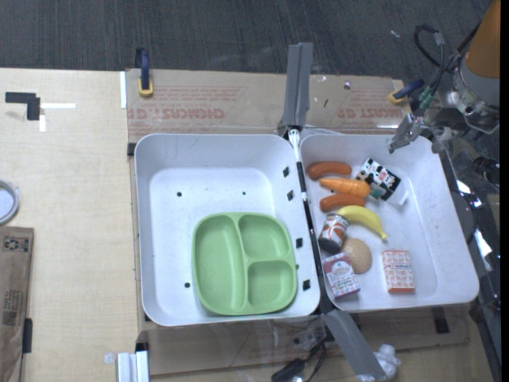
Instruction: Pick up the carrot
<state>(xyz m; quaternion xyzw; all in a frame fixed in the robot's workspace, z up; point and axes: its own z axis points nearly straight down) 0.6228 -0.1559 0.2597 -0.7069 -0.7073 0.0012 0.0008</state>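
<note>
The orange carrot (346, 185) lies in the right bin (445, 237), near its back left, pointing left to right. It rests between two reddish sausages, one behind it (328, 169) and one in front (336, 202). Its thick end touches a black-and-white patterned carton (378, 178). My gripper (412, 134) hangs over the bin's back right rim, up and to the right of the carrot and well apart from it, with nothing seen in it.
A banana (363, 218), a small can (334, 231), a round bun (359, 254), a red box (398, 271) and a small carton (340, 278) fill the right bin's front. A green divided plate (245, 263) sits in the left bin (159, 213).
</note>
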